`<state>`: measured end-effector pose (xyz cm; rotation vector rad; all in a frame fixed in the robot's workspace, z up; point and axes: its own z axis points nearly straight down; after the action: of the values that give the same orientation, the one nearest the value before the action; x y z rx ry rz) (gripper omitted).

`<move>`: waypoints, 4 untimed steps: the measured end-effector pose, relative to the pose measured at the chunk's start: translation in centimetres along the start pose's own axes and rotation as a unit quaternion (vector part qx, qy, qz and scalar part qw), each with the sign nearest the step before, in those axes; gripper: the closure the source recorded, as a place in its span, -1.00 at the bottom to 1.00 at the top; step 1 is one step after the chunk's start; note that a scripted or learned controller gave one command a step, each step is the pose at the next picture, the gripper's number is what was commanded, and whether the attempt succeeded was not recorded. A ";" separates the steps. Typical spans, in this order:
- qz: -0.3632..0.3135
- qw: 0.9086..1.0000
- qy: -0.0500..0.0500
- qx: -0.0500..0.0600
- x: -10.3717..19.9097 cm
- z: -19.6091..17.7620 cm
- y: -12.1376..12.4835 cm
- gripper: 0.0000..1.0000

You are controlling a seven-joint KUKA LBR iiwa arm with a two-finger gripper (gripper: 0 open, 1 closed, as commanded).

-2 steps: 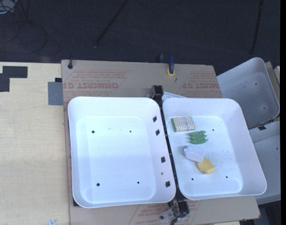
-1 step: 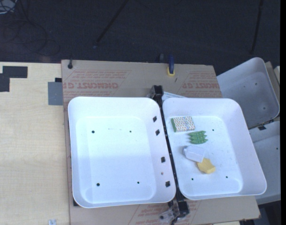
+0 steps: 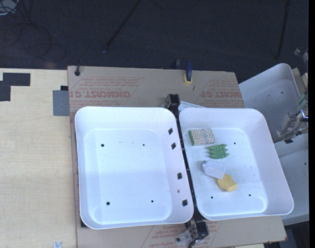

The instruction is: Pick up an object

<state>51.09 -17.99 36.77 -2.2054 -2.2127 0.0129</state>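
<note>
The right bin (image 3: 250, 203) holds several small objects in its left half. A white block with a green dotted pattern (image 3: 201, 136) lies nearest the back. Just in front of it is a green ridged piece (image 3: 218, 151). A pale, whitish flat piece (image 3: 214, 169) lies below that, touching a yellow chunk (image 3: 227, 183) at its front right. The gripper (image 3: 296, 122) appears as a thin metal shape at the right edge, outside the right bin's far right rim and well away from all the objects. Nothing is seen in it.
The left bin (image 3: 126, 211) sits beside the right one, with black clips along the shared divider (image 3: 179, 159). Both rest on a cardboard sheet (image 3: 126, 89) over a wooden bench. A tilted white panel (image 3: 273, 92) stands beyond the right bin.
</note>
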 end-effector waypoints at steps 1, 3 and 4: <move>0.003 1.000 -0.004 -0.010 -2.8 -3.3 -3.7 1.00; 0.000 1.000 -0.002 -0.005 1.9 -2.8 -3.6 1.00; 0.003 1.000 -0.006 -0.012 -3.6 -10.1 -3.7 1.00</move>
<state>47.59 -21.63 46.87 -2.2299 -2.2232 -0.0007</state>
